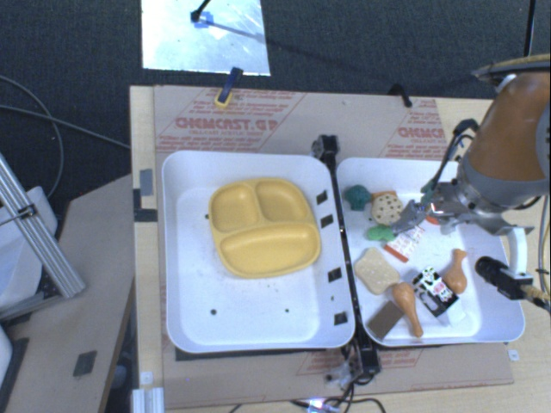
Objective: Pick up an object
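A: We see two white bins side by side on the table [146, 274]. In the left bin [185, 317] lies a yellow divided plate [261, 227], and nothing else that we can make out.

B: And the right bin [508, 321] carries the small things. We count a green toy [357, 197] near the top left corner, a spotted cookie [386, 206] just beside it, a green piece [379, 232] below those, a slice of bread [376, 271], and a drumstick [406, 303] next to a dark flat piece [386, 319]. A black and white toy [433, 288] sits near a second drumstick [455, 273].

A: We see the arm [515, 140] coming in from the right, hanging over the upper part of the right bin. Its tool [411, 216] is low, over a red and white packet [400, 246], just right of the cookie.

B: Is it gripping anything?

A: We cannot tell. The metal fingers are blurred against the clutter, and we cannot tell whether they stand apart or together. We see no object clearly between them.

B: Agreed. Everything we can see lies on the bin floor.
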Motion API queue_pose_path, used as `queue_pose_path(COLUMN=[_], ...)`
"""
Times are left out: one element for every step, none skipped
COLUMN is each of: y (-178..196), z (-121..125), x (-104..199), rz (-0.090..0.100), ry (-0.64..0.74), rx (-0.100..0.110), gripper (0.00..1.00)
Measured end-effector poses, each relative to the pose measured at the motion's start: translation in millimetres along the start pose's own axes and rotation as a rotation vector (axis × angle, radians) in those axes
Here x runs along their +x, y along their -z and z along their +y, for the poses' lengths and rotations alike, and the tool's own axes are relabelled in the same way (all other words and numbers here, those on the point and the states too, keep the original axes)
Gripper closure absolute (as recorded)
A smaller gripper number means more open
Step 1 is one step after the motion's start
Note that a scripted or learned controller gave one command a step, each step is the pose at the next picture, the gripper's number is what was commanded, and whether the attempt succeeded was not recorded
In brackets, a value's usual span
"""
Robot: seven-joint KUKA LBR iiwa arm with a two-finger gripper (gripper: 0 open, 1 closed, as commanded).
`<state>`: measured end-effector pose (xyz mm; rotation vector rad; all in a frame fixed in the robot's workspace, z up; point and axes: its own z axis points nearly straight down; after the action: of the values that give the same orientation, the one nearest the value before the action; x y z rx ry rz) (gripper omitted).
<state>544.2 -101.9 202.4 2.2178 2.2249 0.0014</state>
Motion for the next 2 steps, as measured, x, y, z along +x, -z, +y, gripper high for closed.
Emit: queue_pose_path(y=[11.0,16.2], z=[1.1,-39.0], x=[0.2,0.0], rz=[0.0,0.0], ry=[0.002,-0.003], rx=[-0.003,0.002], gripper=[1.0,1.0])
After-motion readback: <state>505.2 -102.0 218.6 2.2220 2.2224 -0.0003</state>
